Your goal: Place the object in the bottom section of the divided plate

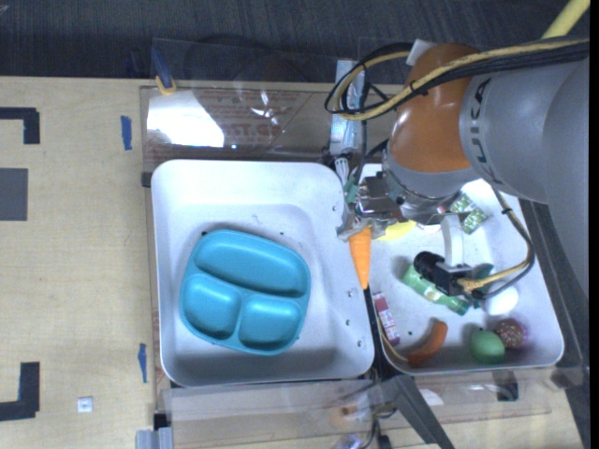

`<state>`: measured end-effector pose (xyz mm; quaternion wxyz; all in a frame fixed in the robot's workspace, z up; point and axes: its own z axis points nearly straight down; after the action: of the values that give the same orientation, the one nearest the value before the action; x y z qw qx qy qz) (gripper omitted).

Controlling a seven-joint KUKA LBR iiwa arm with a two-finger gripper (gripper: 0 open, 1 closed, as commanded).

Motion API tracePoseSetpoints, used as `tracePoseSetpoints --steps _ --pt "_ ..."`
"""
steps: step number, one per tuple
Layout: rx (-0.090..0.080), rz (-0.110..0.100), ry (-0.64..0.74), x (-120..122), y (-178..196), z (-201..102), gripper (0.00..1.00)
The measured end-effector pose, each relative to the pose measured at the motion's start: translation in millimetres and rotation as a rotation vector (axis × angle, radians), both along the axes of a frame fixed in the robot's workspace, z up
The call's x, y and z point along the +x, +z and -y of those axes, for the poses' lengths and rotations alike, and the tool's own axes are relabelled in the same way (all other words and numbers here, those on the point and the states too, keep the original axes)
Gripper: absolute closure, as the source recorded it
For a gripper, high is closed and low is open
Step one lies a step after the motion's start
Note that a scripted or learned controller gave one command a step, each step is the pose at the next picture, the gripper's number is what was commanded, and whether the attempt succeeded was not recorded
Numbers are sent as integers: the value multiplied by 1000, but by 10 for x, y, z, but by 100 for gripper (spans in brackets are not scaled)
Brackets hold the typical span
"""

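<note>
Carrot (360,258): orange, tapered, hangs point-down directly beneath the jaws (359,224), over the seam between the two white bins. Its top end sits up between the jaws, so they appear closed on it, narrow grip; the contact itself is partly shadowed.

Arm: grey, orange band, reaches in above the right bin (538,288).

Left bin (178,204): lies to the camera-left of the jaws, carries the blue divided plate (245,290). Plate is well apart from the jaws, down and to the left. Which section counts as "bottom" is a judgement; likely one of the two small ones at the near edge.

Right bin, beside the jaws: brown sausage (426,341), green ball (486,345), other small clutter.

Step in hand, judged: carry to plate. Do well: keep the carrot clear of the bin wall, centre it over the section, lower before releasing, since the long shape could roll across a divider.
</note>
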<state>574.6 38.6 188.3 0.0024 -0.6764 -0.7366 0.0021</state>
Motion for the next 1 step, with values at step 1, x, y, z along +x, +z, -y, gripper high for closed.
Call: tracePoseSetpoints --steps 1 --pt "-1 0 -136 -492 212 -501 100"
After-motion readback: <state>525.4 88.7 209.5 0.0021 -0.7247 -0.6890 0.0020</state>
